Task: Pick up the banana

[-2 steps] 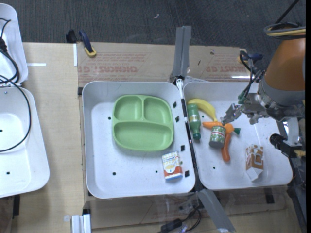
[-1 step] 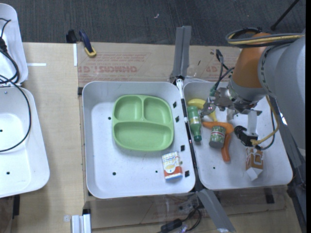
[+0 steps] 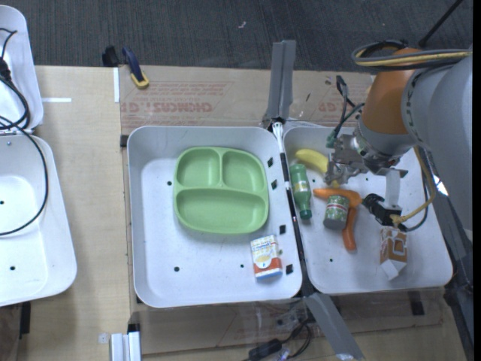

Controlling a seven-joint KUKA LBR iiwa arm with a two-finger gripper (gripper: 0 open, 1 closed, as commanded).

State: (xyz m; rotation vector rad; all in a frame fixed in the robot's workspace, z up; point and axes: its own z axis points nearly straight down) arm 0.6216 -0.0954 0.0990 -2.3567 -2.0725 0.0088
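A yellow banana point(image 3: 311, 159) lies at the back left of the right bin point(image 3: 421, 271), close to the divider. My gripper point(image 3: 337, 167) hangs just to the banana's right, low over the bin, with the grey arm and its orange band point(image 3: 389, 100) above it. The banana rests on the bin floor, partly tucked under the gripper's body.
Beside the banana stand a green bottle point(image 3: 301, 189), a small can point(image 3: 336, 210) lying across an orange carrot point(image 3: 345, 215), and a brown carton point(image 3: 394, 250). The left bin point(image 3: 150, 262) holds a green divided plate point(image 3: 221, 189) and a small box point(image 3: 266, 256).
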